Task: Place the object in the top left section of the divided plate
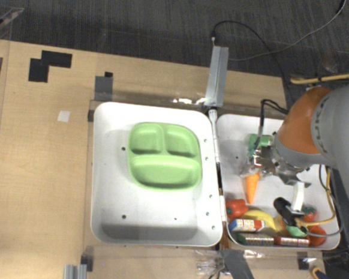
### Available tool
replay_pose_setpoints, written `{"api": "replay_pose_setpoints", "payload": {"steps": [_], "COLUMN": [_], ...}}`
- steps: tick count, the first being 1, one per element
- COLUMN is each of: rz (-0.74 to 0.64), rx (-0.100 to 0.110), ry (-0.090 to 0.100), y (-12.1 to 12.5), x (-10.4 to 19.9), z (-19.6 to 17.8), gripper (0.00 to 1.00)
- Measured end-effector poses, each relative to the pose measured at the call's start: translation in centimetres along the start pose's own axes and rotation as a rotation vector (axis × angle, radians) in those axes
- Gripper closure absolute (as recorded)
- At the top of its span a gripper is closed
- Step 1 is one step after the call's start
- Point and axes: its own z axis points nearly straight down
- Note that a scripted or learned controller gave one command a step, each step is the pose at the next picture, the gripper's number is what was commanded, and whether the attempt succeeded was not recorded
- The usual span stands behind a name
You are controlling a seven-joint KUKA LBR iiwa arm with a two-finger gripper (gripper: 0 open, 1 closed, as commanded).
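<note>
Camera view: you are looking down at a slant on two white bins side by side on a wooden bench.
Left bin: it holds your green divided plate, which lies flat near the bin's middle, two small sections on the far side and one long section nearer you.
Right bin: you see the arm reaching in from the right, orange band above the wrist.
Gripper: it sits low over the right bin's middle, right at the carrot's thick end; whether the fingers are spread or closed you cannot tell from this angle.
Carrot: orange, lying directly under the gripper, pointing toward the near side.
Near end of right bin: you see a banana, a red tomato-like piece and other small toys crowded together.
</note>
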Motion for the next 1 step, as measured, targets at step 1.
{"api": "replay_pose_setpoints", "payload": {"steps": [1], "rz": [0.118], "rx": [0.001], "ry": [0.000], "y": [-5.50], "x": [-2.63], "z": [-0.15], "gripper": [1.00]}}
